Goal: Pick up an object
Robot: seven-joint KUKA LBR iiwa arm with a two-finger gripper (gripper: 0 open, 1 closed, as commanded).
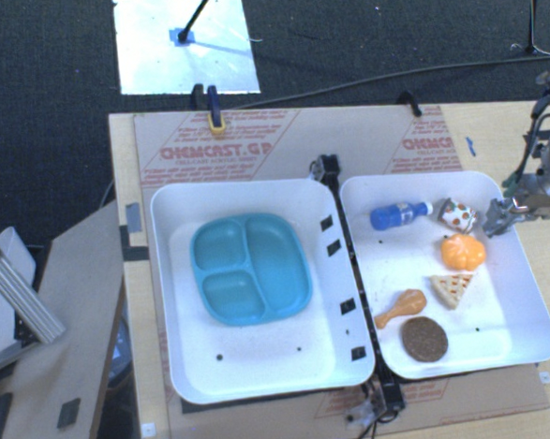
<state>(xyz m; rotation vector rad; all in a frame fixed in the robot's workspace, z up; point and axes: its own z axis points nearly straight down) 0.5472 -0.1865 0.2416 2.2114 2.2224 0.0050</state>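
Counting six toys [420, 279], one plate [250, 267]

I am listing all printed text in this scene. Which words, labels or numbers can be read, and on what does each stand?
"CHEMCAST GP", red print on the brown sheet behind the left bin.
The same red print, slanted, on that sheet behind the right bin: partly cut off.
Blue bottle: label too small to read.

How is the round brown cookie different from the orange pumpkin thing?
The flat round brown cookie is dark and lies near the right bin's front edge; the plump orange pumpkin-shaped toy is bright and sits further back, near the gripper. The cookie looks flat, the pumpkin bulges. Both are roundish and lie in the same white bin.
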